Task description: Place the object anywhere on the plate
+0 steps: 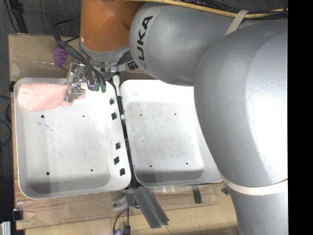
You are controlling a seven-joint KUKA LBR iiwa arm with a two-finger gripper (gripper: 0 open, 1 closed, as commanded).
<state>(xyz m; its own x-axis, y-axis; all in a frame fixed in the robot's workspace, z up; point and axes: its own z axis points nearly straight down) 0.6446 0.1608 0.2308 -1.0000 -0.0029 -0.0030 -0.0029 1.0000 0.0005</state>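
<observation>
Camera view, arm: the grey KUKA arm (234, 82) sweeps in from the right, its orange band (102, 21) sitting over the far edge of the bench.
Gripper: the gripper (74, 89) hangs over the far corner of the left bin (63, 180), right at the pink plate's edge; I cannot tell how its jaws stand.
Plate: the pink plate (41, 96) lies in the far left corner of the left bin.
Object: a small purple object (60, 56) sits on the bench beyond the left bin, near the gripper, apart from the plate.
Right bin: the right bin (166, 175) lies just beside the left one, 2 bins edge to edge.
</observation>
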